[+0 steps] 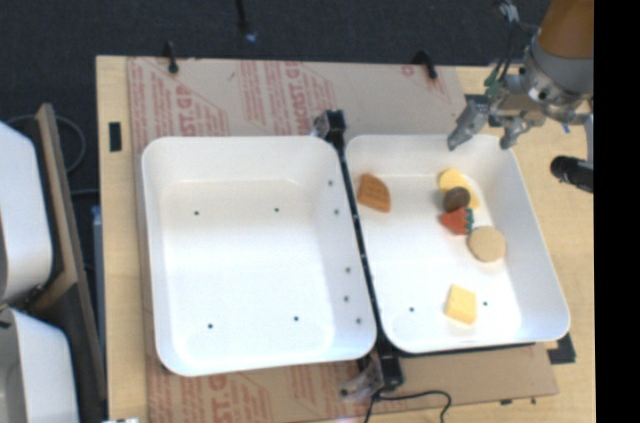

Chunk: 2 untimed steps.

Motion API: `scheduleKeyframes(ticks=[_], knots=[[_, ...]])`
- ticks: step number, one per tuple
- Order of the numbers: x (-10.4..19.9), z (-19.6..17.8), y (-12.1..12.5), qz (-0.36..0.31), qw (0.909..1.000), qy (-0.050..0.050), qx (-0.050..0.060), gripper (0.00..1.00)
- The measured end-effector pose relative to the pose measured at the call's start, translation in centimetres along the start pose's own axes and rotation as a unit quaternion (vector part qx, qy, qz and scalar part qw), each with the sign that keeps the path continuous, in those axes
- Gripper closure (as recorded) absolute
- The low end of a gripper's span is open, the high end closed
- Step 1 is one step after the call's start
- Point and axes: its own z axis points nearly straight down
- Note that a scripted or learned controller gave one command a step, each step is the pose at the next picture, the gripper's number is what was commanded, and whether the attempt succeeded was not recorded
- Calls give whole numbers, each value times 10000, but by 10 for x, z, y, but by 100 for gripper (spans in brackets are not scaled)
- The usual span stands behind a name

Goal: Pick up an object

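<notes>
Left shallow white plastic bin (170, 211) held no objects. Right shallow white plastic bin (535, 261) held a brown wedge-shaped piece (374, 193), a yellow block (461, 304), a small dark round item (456, 199) partly covering a yellow piece (453, 179), a red piece (455, 221), partly hidden, and a tan disc (487, 244). Two-finger gripper (484, 133) hung over the right bin's far rim, fingers spread, gripping nothing. Arm's upper part was cut off at frame edge.

Arm (563, 31): orange band, grey wrist, pale cable loops on top; gripper (486, 133) prob. grey metal.
</notes>
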Motion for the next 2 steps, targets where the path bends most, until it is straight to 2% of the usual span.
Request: scheduleKeyframes(ticks=[1, 2], knots=[[-31, 137, -38, 14, 10000, 12, 55, 0], [18, 144, -20, -20, 10000, 1, 4, 0]])
